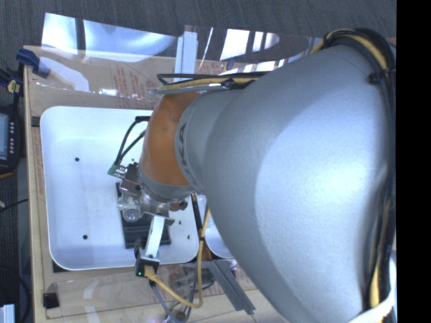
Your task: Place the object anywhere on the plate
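My grey arm with its orange band (pixel 165 147) reaches across from the right and hides most of the right bin. The gripper (pixel 137 229) hangs low over the near right part of the left bin (pixel 74 180), its dark body pointing down at the bin floor. I cannot make out any object under it or in it. A rounded white edge (pixel 217 244) shows below the arm in the right bin; I cannot tell whether it is the plate or the bin's corner.
The left bin's floor shows two small dark dots (pixel 77 159). A cable (pixel 176 289) loops down from the wrist past the bin's near edge. A blue clamp (pixel 28 59) sits at the bench's far left corner.
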You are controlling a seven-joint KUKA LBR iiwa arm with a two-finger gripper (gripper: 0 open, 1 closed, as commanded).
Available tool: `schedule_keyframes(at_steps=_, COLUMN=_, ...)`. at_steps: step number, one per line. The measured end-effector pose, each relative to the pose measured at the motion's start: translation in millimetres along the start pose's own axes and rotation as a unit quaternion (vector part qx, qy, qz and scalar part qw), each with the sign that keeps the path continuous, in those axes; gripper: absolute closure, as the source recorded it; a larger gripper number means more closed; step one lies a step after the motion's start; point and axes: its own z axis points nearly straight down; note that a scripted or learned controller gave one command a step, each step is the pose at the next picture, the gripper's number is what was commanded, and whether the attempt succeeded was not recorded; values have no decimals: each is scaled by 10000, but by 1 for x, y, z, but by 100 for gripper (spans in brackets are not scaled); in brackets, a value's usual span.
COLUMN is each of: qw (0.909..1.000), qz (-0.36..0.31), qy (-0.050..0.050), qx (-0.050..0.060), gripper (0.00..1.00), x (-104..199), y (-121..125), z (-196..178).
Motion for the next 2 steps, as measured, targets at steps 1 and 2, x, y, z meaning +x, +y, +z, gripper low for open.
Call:
schedule_keyframes(at_steps=1, qw=10000, qz=4, qy=0, qx=-3, gripper=0, x=0, y=0, z=0)
schedule_keyframes(at_steps=2, qw=9991, qz=-413, qy=27, qx=-20, gripper=0, x=-52, y=39, z=-142)
